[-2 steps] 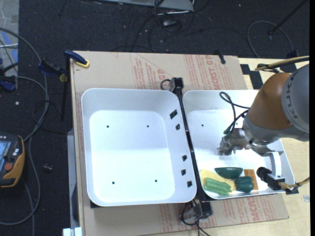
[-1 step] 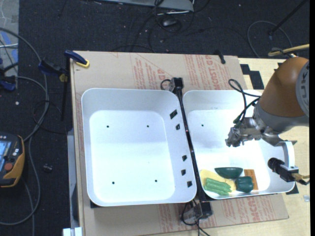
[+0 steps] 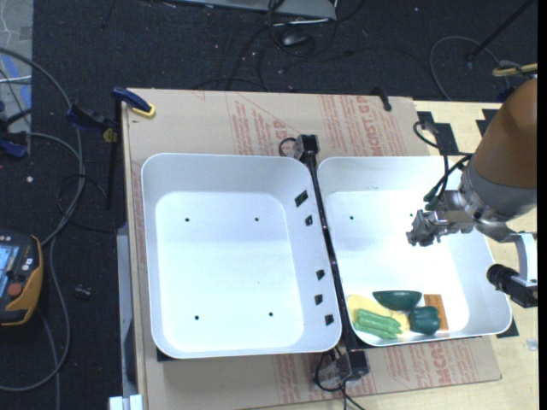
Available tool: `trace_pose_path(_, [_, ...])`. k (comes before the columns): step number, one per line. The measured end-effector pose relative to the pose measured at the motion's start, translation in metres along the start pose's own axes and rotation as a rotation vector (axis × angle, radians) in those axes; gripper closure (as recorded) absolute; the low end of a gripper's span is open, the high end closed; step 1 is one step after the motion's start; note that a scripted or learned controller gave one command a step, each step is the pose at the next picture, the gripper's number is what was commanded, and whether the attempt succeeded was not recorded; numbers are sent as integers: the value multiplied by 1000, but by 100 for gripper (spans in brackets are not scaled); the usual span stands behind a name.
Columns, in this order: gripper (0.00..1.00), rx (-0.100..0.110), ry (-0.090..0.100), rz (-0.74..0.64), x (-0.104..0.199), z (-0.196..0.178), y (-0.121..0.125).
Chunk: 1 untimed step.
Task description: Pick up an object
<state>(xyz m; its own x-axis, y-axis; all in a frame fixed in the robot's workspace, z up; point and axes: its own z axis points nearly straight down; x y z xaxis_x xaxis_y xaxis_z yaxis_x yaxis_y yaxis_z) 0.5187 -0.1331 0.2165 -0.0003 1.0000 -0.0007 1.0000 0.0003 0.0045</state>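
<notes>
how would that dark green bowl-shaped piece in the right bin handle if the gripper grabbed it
The dark green bowl-shaped piece looks rigid and probably light. Its rounded form may rock or slip from the gripper. It lies crowded against the light green ridged piece, so a push would likely shift both.

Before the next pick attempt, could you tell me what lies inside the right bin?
The right bin holds a green ridged object, dark green bowl, teal block, yellow piece and orange piece, the last two partly covered.
</notes>
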Motion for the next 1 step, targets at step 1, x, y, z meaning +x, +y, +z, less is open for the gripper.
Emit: trace_pose_path(1, [100, 0, 0, 0, -3, -60, -5])
